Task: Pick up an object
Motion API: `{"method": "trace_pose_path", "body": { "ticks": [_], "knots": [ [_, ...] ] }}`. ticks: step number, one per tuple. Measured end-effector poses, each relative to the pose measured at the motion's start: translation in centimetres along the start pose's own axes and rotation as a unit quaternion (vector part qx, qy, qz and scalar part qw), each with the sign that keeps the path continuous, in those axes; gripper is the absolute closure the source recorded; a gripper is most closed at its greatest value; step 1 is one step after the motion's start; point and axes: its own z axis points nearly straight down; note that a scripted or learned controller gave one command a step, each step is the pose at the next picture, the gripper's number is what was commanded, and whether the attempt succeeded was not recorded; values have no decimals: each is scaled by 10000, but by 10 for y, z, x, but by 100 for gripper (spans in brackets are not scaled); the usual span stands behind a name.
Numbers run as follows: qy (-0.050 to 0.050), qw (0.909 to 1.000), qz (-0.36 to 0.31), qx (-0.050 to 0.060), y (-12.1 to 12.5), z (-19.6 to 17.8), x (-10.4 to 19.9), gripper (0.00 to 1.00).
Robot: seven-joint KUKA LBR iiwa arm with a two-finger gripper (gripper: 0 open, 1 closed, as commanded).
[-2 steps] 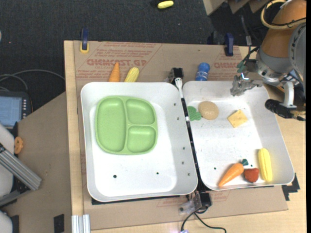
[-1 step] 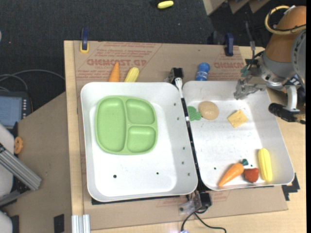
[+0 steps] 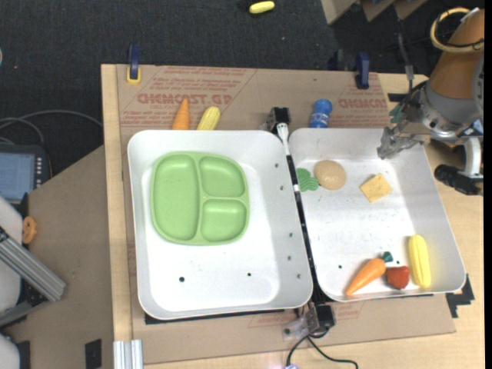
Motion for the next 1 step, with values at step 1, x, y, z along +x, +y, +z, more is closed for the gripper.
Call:
{"method": "trace_pose_path", "body": {
  "ticks": [1],
  "knots": [
    [2, 10000, 4, 11, -4, 14, -20, 100]
  ]
}}
